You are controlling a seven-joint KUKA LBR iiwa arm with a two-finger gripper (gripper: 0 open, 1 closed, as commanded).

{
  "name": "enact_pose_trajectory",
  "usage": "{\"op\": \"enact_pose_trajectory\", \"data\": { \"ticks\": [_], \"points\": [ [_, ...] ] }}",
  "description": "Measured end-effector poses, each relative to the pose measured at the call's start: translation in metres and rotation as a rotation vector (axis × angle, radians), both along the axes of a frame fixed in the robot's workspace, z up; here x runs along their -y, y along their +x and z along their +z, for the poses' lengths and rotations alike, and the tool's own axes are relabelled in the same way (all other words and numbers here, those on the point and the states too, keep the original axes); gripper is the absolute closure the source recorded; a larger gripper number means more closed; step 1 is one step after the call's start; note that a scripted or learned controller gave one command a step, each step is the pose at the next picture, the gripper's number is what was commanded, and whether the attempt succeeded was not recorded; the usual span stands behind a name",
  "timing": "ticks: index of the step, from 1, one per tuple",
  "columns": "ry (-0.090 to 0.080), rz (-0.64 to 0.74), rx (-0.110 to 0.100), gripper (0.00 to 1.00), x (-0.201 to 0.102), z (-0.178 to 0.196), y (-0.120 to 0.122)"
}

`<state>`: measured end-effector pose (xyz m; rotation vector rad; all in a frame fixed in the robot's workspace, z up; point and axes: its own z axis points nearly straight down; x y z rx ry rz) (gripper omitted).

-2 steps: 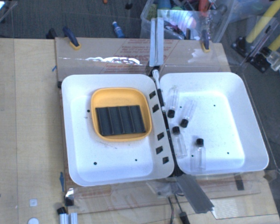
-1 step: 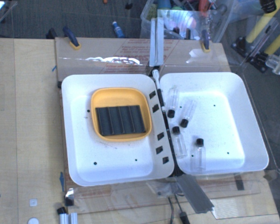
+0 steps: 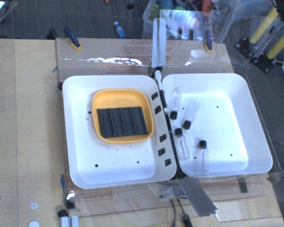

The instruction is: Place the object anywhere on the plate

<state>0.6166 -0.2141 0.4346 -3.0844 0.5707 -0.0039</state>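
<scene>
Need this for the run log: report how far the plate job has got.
Done: the dark grey ribbed rectangular block lies flat inside the yellow rounded-square plate in the left white bin. In hand: nothing visibly being moved. Left: apparently nothing, unless the clear black-capped vials in the right white bin are also meant.

Clear vials (image 3: pixel 188 126) in the right bin (image 3: pixel 236 126) are faint against the white — their outlines blur, count uncertain; clutter at top edge cut off.
</scene>
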Motion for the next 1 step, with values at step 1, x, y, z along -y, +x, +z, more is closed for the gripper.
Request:
{"op": "enact_pose_trajectory", "data": {
  "ticks": [1],
  "points": [
    [0.000, 0.168, 0.000, 1.00, 0.0064, -0.0192, 0.0014]
  ]
}}
